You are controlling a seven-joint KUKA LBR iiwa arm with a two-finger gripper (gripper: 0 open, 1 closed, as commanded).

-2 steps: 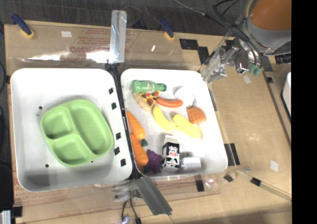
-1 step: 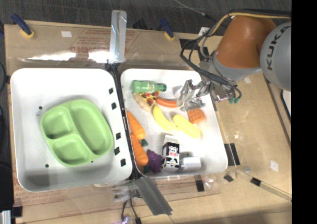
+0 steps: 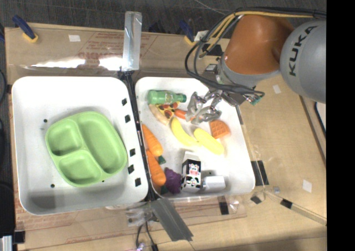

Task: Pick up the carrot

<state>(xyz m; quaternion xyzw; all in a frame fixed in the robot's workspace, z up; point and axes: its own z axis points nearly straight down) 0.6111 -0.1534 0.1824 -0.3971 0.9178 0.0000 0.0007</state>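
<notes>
Hovering low in the right bin [image 3: 244, 150], gripper [image 3: 203, 109] sat above a pizza slice [image 3: 165, 113] and two bananas [image 3: 195, 136]; finger spread could not be told, nothing seen held. Carrot [image 3: 152, 140] lay along that bin's left wall, well apart from gripper.

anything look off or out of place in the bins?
Nothing spilled or broken. The carrot lies tight against the right bin's left wall, away from the gripper, which hangs over the banana pile. The green tray sits skewed in the left bin.
</notes>
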